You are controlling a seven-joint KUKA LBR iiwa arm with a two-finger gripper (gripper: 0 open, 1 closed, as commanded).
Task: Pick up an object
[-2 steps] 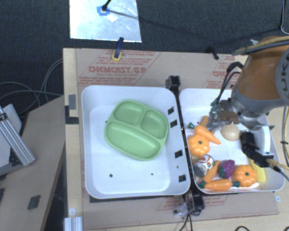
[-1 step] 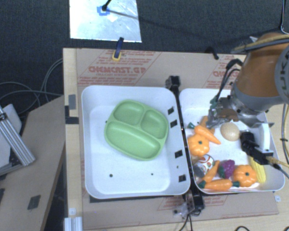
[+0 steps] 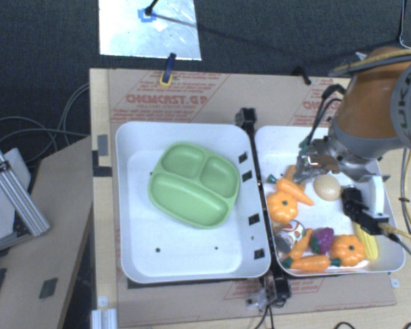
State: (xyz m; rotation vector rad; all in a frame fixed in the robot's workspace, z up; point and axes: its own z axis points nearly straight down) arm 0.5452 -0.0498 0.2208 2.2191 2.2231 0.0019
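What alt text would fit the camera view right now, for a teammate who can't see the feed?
The grey-and-orange arm reaches from the right over the right bin, its pincer low above toy food: carrots, an egg, small pumpkins, grapes and corn. The left bin holds a green divided plate.

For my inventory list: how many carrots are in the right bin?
3: one carrot beside the egg, one leaning by the purple grapes, one along the near wall. The arm may hide more.
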